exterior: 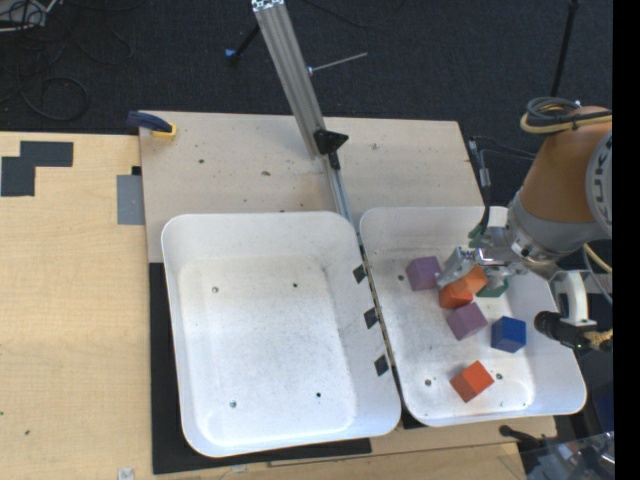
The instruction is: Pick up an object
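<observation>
The gripper (470,276) sat in the right bin (540,396) with its fingers pinching a small orange block (458,293), which looked light, hard and smooth, so its flat sides seemed the best place to squeeze.

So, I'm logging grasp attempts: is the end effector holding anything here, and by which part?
Cannot be told. The end effector sits right over an orange block in the right bin, but a grip isn't visible.

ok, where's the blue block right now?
In the camera view the blue block lies in the right bin, toward its right side, just right of a purple block and up-right of the red-orange block.
</observation>
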{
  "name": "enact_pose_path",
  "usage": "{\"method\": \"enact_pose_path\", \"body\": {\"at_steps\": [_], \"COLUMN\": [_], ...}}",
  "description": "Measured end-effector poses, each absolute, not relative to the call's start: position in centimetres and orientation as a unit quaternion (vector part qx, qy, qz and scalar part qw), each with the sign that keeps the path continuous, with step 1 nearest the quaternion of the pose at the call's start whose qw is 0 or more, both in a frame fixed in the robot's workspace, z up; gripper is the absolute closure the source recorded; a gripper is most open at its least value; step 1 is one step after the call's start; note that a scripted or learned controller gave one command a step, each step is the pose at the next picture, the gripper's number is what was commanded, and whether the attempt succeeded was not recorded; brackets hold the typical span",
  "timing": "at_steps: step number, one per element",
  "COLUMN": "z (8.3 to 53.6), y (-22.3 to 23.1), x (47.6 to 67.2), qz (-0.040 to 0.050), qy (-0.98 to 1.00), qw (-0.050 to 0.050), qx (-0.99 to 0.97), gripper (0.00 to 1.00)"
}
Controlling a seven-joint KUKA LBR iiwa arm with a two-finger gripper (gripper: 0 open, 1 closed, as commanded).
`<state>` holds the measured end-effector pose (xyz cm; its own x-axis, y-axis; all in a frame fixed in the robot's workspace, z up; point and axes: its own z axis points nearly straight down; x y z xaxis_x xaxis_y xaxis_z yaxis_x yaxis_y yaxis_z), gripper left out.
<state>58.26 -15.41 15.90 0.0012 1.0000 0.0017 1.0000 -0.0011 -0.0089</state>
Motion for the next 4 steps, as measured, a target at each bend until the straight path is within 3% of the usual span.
{"method": "enact_pose_path", "body": {"at_steps": [1, 2, 4], "z": [12.7, 13.5, 24.6], "y": [-15.6, -15.8, -16.5], "x": [58.9, 58.8, 59.6], "qz": [0.0001, 0.0010, -0.0005], "qy": [-0.705, -0.703, -0.707], "qw": [0.000, 0.002, -0.001], "qx": [-0.709, -0.711, -0.707], "gripper": [0.00, 1.00, 1.00]}}
